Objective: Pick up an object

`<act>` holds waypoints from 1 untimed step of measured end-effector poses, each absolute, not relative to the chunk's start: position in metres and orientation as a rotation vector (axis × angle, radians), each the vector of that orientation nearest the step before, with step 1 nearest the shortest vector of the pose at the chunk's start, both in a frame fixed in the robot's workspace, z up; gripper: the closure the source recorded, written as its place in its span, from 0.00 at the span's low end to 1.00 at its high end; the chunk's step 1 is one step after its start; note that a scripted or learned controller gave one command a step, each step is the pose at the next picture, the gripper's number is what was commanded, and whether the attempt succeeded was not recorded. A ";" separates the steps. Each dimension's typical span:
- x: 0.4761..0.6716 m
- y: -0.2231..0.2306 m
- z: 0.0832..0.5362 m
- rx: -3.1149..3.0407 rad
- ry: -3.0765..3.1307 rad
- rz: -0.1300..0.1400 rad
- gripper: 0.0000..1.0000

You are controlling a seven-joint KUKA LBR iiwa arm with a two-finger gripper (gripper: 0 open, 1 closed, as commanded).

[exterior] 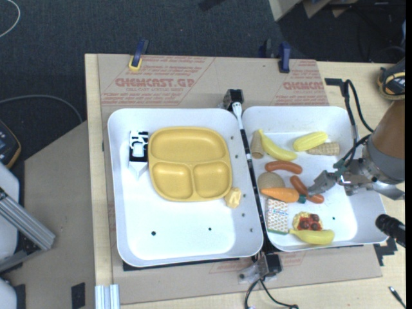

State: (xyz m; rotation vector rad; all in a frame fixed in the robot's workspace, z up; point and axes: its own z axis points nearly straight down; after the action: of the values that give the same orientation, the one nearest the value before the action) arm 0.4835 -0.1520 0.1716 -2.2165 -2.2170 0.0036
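The carrot (279, 194) is looking like the likeliest pick here, lying in the middle of the right bin (341, 118), right of frame centre, with its long axis running roughly left to right across the picture and its narrow end pointing right toward the incoming tool. The gripper (320, 184) is reaching in from the right edge of the frame, tips aimed left and a touch downward, hovering just beside the carrot's right end and right over a small red sausage (299, 185) that is lying on a diagonal there. Whether the fingers are spread or pinched I cannot tell from this angle; they are reading as one grey wedge, and nothing is showing between them. So the target is sitting to the left of the tool and slightly lower in frame, nearly in line with the approach. My read: a grip across the carrot's width is going to need the wrist turned so the fingers straddle that long axis rather than run along it. Crowding is the worry, with a longer sausage (283, 167) lying just above the carrot and a checked packet (277, 215) just below it. Over in the left bin (129, 237), the yellow divided tray (190, 162) is sitting well apart from the action.
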 end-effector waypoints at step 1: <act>0.485 -0.147 0.127 -2.216 -2.217 0.003 0.00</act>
State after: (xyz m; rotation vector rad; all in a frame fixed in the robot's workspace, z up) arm 0.4852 -0.1465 0.1274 -2.2162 -2.2172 0.0034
